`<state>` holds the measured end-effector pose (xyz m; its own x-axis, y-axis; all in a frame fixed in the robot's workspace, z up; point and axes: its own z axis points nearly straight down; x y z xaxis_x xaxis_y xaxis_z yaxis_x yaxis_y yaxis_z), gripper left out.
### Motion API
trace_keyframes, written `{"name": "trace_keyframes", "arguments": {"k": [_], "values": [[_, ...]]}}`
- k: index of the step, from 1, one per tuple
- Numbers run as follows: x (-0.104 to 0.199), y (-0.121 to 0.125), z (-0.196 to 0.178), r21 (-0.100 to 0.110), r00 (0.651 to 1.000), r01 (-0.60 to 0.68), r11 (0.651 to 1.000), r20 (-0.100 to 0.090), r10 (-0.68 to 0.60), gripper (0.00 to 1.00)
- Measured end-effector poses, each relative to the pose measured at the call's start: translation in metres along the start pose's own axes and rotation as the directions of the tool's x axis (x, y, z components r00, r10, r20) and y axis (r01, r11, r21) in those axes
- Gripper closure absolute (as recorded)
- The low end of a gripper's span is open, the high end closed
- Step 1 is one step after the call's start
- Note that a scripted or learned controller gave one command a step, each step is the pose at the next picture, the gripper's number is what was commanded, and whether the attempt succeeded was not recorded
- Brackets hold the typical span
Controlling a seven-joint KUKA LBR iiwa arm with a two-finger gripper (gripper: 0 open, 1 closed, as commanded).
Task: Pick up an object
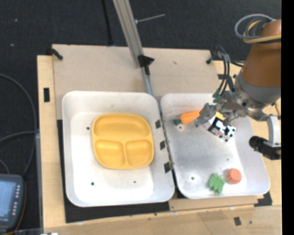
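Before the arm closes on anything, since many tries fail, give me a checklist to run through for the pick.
1. Gripper over the right bin: ok.
2. Carrot beside the gripper, near the bin's far left corner: ok.
3. Carrot between the gripper's fingers: cannot tell.
4. Green toy and red toy away from the gripper, at the bin's near edge: ok.
5. Yellow tray in the left bin, out of the way: ok.

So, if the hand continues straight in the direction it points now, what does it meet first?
Probably the orange carrot: the hand points left toward it, and the two look almost touching. Height is unclear from this slanted view, so it could pass above.
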<state>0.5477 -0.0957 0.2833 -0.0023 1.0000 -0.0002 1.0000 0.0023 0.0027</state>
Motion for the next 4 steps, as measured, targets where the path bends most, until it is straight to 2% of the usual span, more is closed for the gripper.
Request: {"name": "trace_keyframes", "arguments": {"k": [1, 2, 3, 4], "values": [[0.0, 0.0, 0.0, 0.0, 1.0, -0.002, 1.0, 0.0, 0.002, 0.0], [0.005, -0.002, 0.045, 0.004, 1.0, -0.005, 1.0, 0.001, 0.005, 0.0], [-0.001, 0.0, 0.106, 0.007, 1.0, -0.004, 1.0, 0.001, 0.004, 0.0], [-0.004, 0.001, 0.148, 0.007, 1.0, -0.004, 1.0, 0.001, 0.004, 0.0]]}}
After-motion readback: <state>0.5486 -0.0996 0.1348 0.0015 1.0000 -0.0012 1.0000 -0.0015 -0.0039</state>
